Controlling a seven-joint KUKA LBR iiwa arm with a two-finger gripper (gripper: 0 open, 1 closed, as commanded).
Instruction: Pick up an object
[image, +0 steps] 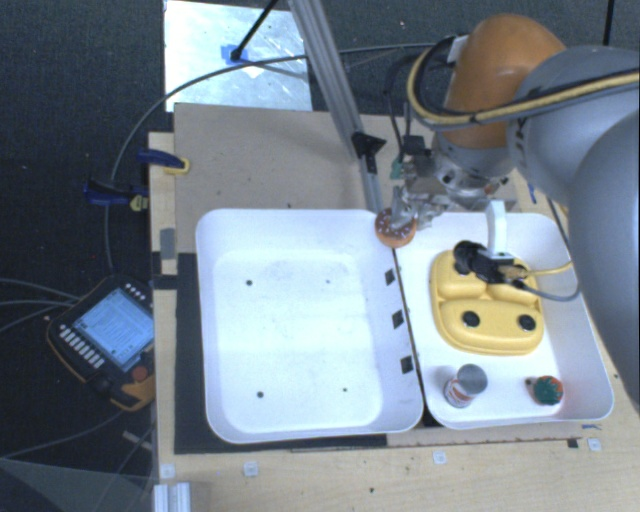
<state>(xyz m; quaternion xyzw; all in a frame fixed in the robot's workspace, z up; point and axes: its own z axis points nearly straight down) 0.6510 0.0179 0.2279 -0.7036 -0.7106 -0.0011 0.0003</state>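
Position: my claw (401, 220) is at the far end of the wall shared by the two bins, low over the rim.

Claw state: I cannot tell whether it is open or closed. The wrist body blocks the view down onto the tip.

Object in hand: a small brown disc (395, 232) sits directly below the tip, touching or nearly touching it. It is at the far corner of the right bin (590, 405), against the dividing wall. I cannot confirm a grip, and I cannot tell whether the disc rests on the rim or on the bin floor.

Other items, all in the right bin: a yellow toy (487, 318) in the middle, a can (465, 385) and a green ball (545, 390) along the near wall, well apart from the disc.

Judgement on the step: this is the grasp itself. To do it well I should:
- centre over the disc, not over the wall, so one side does not land on the rim;
- close fully before any lift;
- rise straight up, clear of the wall, with no sideways drag.

Risk: the disc is thin and close to the wall, so a glancing closure would likely flick it into the left bin (215, 300) or leave it behind.
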